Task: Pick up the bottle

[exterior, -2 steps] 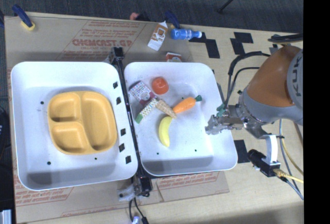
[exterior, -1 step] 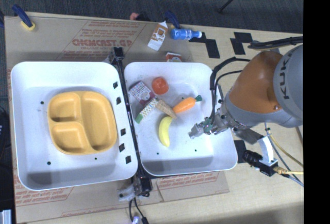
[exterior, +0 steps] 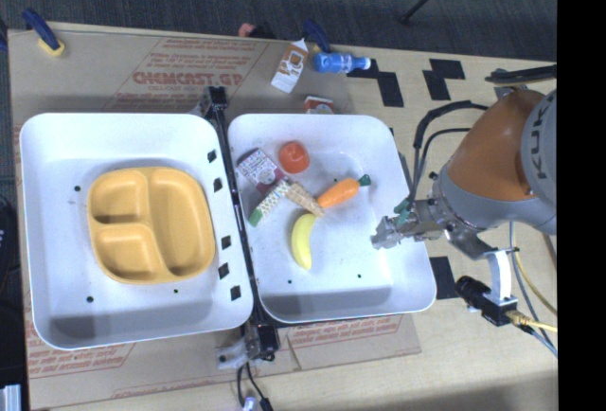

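Note:
A small blue bottle (exterior: 337, 63) lies on its side on the bench behind the right bin (exterior: 409, 278), outside it. My gripper (exterior: 385, 235) hangs low over the right bin's right side, close to the right wall. It is well to the right of the banana (exterior: 301, 241) and below the carrot (exterior: 339, 193). I see nothing held at its tip. The bottle is far from it, toward the back.
The right bin also holds a red tomato (exterior: 294, 156), a dark packet (exterior: 256, 167), a speckled stick with a green end (exterior: 267, 204) and a tan wedge (exterior: 304, 199). A yellow divided plate (exterior: 151, 222) lies in the left bin (exterior: 47, 139). Cards (exterior: 290, 66) lie beside the bottle.

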Robot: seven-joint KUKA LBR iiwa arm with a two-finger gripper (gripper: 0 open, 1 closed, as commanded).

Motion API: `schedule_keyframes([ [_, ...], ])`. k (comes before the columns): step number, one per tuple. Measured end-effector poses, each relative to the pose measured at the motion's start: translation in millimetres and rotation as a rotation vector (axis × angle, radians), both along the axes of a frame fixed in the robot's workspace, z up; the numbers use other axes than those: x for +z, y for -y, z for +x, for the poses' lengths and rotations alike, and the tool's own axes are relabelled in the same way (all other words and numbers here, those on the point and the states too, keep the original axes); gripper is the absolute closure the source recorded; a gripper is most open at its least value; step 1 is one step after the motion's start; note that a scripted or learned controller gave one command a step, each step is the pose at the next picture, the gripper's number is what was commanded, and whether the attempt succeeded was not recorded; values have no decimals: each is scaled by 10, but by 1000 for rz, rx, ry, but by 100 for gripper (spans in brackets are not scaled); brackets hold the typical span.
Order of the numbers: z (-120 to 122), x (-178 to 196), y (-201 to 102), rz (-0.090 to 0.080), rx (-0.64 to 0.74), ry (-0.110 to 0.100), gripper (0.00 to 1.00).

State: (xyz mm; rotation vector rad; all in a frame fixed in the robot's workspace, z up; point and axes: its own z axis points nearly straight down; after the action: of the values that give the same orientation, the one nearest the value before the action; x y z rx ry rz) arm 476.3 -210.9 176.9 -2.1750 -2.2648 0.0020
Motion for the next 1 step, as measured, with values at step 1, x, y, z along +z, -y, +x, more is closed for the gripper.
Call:
schedule_keyframes([
  [1,2,32,-53,2,320,-1,100],
])
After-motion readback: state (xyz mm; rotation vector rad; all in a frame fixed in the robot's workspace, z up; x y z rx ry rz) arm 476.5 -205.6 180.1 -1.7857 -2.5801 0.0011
